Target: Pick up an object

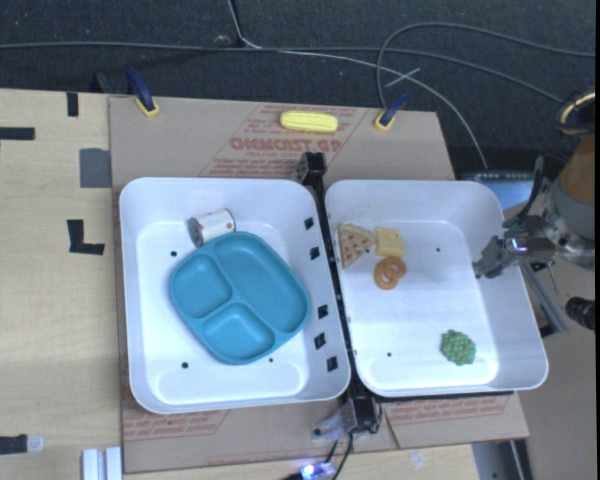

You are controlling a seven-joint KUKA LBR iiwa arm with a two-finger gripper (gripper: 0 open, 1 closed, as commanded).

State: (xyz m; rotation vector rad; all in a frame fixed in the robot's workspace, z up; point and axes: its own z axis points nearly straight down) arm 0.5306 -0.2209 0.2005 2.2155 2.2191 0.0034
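- tool [492,258] sits at right rim of the right bin [510,298], nothing between the fingers; can't tell if they're apart or together
- nearest pick: green broccoli-like piece [458,347], below-left of tool
- next out: donut-like ring [387,273], yellow cheese cube [388,240], waffle-like wedge [354,244], clustered left of tool
- farthest: blue divided tray [238,295] and small white cup [211,226] in left bin [140,268]
- step looks like pre-approach; next move needs tool over one item, then descent
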